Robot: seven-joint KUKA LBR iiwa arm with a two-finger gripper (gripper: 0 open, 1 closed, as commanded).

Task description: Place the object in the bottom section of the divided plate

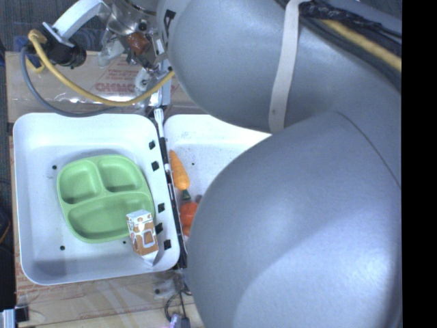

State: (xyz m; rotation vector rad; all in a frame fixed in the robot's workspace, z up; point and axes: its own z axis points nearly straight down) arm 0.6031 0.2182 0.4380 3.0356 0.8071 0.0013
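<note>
Arm [293, 183] blocks most of right bin [205, 132]. Green divided plate [102, 197] in left bin [34, 183]; small carton [142, 232] on plate's bottom-right rim. Hand [133, 43] up top, grip state unclear. Nudge carton fully into bottom section.

Even, soft overhead light, faint shadows inside the left bin [27, 183], slight overall blur.

Robotics lab bench: bulky grey robot arm [293, 183] fills 3 o'clock, looped yellow cable [68, 87] at 11 o'clock, two shallow white plastic bins [34, 156] on bare plywood benchtop [82, 306].
</note>
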